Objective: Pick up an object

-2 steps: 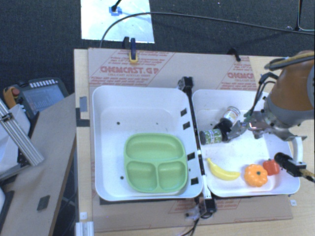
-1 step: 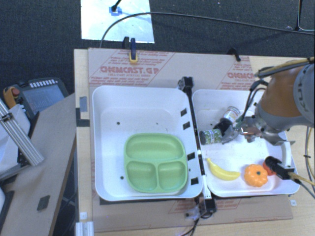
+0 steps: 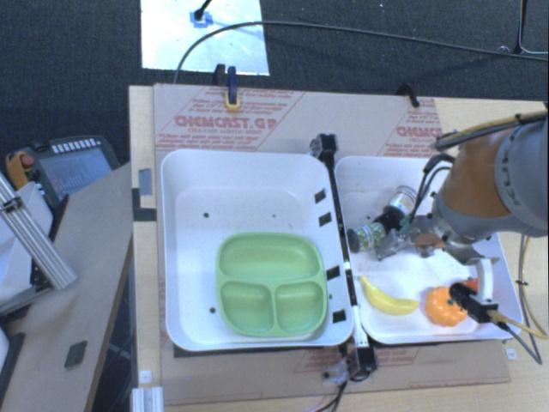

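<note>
The right bin (image 3: pixel 377 172) holds a yellow banana (image 3: pixel 388 299) near its front wall and an orange round fruit (image 3: pixel 444 307) to the banana's right. A small clear bottle with a green label (image 3: pixel 369 234) lies against the bin's left wall, with a silvery cylinder (image 3: pixel 399 202) just behind it. My gripper (image 3: pixel 395 241) is low in this bin, right beside the bottle and touching or nearly touching it. The grey arm with its orange band (image 3: pixel 480 191) reaches in from the right. I cannot see anything held.
The left bin (image 3: pixel 197 187) holds a light green divided plate (image 3: pixel 270 283) toward its front. A black divider strip (image 3: pixel 336 230) runs between the two bins. A pendant (image 3: pixel 73 168) and a metal rail (image 3: pixel 34 243) lie on the side table at left.
</note>
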`<state>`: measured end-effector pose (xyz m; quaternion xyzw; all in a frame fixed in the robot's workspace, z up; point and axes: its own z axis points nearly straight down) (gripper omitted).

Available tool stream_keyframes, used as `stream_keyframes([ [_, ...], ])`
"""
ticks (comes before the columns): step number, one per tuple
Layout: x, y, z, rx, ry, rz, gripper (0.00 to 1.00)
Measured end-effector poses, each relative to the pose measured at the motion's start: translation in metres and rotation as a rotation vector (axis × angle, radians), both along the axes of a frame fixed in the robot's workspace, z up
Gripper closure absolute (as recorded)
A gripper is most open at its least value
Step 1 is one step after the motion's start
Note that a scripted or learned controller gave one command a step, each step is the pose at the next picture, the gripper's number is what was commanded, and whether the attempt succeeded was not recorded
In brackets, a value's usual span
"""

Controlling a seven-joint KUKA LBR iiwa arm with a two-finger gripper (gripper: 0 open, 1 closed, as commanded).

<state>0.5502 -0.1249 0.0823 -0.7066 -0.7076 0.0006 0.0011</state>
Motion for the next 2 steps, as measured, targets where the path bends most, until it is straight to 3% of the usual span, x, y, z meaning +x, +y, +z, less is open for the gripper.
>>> stream_keyframes([
  [1, 0.002, 0.000, 0.013, -0.001, -0.005, 0.000, 1.00],
  [2, 0.003, -0.011, 0.062, -0.003, -0.009, -0.002, 1.00],
])
